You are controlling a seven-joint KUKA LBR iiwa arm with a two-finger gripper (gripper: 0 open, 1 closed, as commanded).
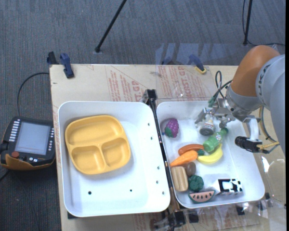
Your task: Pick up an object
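Reaching into the right bin (258, 174) full of toy food.
The tool (208, 124) is hanging just above a banana (211, 157) and carrot (184, 158); how far it is opening is hard to tell.

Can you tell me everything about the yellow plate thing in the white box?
The yellow tray looks like smooth plastic, a rounded rectangle with a raised rim. It is split into three compartments: one long one along the far side and two smaller ones nearer the camera. It lies flat, turned a little askew, in the left bin, toward its far left corner, resting on the bin floor.
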